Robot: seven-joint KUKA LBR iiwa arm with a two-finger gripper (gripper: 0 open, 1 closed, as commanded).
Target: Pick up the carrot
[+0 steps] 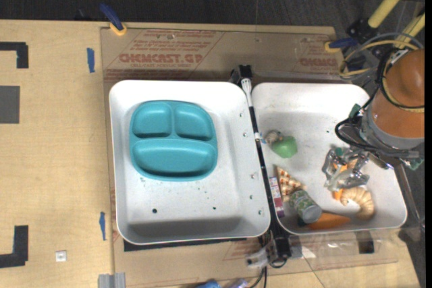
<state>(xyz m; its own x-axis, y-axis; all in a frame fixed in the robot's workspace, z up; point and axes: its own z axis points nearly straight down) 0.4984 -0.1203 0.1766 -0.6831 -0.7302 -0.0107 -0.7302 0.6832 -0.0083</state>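
Down at the near edge of the right bin (317, 94) lies the carrot (329, 219), flat on the floor and pressed close to the front wall, its long axis running along that wall from left to right. Its left end sits touching or nearly touching a grey-capped jar (303, 205), and just above its right end rests a croissant (358, 199).

From where I stand, the gripper (345, 170) hangs over the right half of that bin, further from the front wall than the carrot, so the carrot lies toward the near edge from it and a little left. I cannot tell whether its fingers are spread or pressed together; the metal there is a tangle of glints, and nothing shows between them.

I'd judge the croissant the main nuisance: it sits almost between gripper and carrot, so a straight descent toward the near wall would likely hit it first. The wall itself leaves little room on the carrot's far side for a finger. Straddling the carrot across its width, near its middle, looks the best bet.

Elsewhere in that bin, a green block (286, 147) lies near the left wall and a cone (286, 179) sits below it. In the left bin (135, 212) rests a teal plate (174, 139), well clear.
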